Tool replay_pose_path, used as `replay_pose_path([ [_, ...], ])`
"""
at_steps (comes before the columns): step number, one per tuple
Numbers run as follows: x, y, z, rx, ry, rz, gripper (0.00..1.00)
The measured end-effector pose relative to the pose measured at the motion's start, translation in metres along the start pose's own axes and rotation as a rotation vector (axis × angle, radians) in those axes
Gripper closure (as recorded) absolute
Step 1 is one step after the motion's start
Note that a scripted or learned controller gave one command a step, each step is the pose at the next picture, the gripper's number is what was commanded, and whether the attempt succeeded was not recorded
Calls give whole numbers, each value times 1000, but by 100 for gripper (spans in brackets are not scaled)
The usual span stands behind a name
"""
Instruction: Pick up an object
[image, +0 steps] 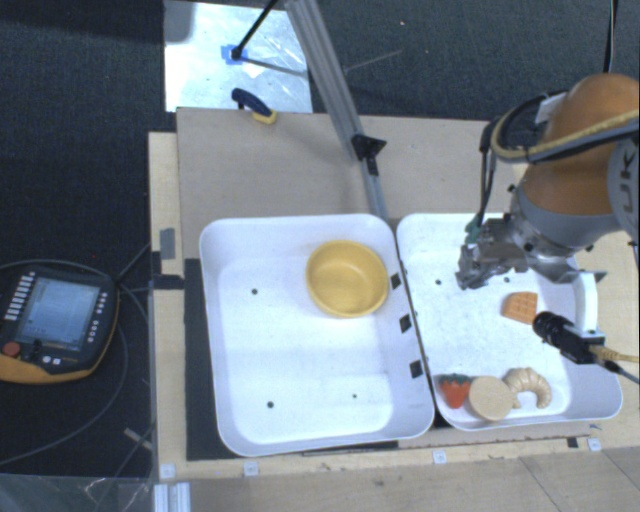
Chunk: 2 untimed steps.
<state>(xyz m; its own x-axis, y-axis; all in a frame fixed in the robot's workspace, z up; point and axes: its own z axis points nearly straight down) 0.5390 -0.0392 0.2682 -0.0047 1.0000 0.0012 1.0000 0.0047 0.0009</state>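
My gripper (476, 272) hangs over the upper middle of the right bin (440, 330), its dark fingers pointing down above bare white floor. An orange cracker-like piece (519, 307) lies just to its lower right. Along the bin's front edge sit a red strawberry-like toy (455, 390), a tan round disc (490, 398) and a beige croissant (530, 385). A yellow bowl (346, 278) rests upright in the upper right part of the left bin (260, 400). Nothing is visible between the fingers.
A black cable fitting (562, 335) juts over the right bin's right side. A grey metal pole (340, 100) slants across the board behind the bins. A teach pendant (52, 320) lies on the dark floor at the left.
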Motion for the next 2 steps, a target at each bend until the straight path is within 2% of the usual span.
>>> replay_pose_path([
  [1,54,-4,15,1,0,0,100],
  [2,103,9,24,1,0,1,100],
])
